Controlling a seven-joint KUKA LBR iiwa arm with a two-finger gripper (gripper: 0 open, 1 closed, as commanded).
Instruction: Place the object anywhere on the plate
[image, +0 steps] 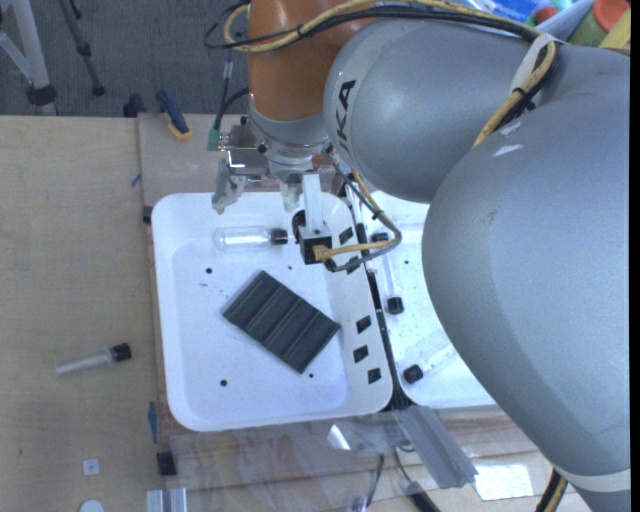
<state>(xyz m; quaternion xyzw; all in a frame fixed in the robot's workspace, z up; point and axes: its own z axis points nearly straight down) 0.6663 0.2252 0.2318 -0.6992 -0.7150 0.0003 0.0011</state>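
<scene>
**Claw spread above the tube, plate lying clear below it**

You are looking down on a tan bench (70, 250) that carries two shallow white bins. The left bin (190, 405) takes the middle of the frame, and the right bin (412, 265) is largely covered by the grey arm (470, 130) coming in from the right.

The gripper (262, 197) hangs over the upper edge of the left bin, under the orange band (285, 60). Its fingers stand well apart with nothing between them.

Just below the claw, near the bin's upper wall, lies the object — a clear tube (240, 238) on its side, its black cap pointing toward frame right. It rests on the bin floor, not in the claw.

Lower down, at the middle of the same bin, you have the dark ribbed plate (280, 320). It lies flat, turned at a slant, and sits apart from the tube.

Further out, a second capped tube (90, 361) lies on the bench at lower left, outside the bins. A blue clamp (176, 117) sits at the bench's upper-left edge, and a small black-capped piece (411, 375) shows in the right bin.
</scene>
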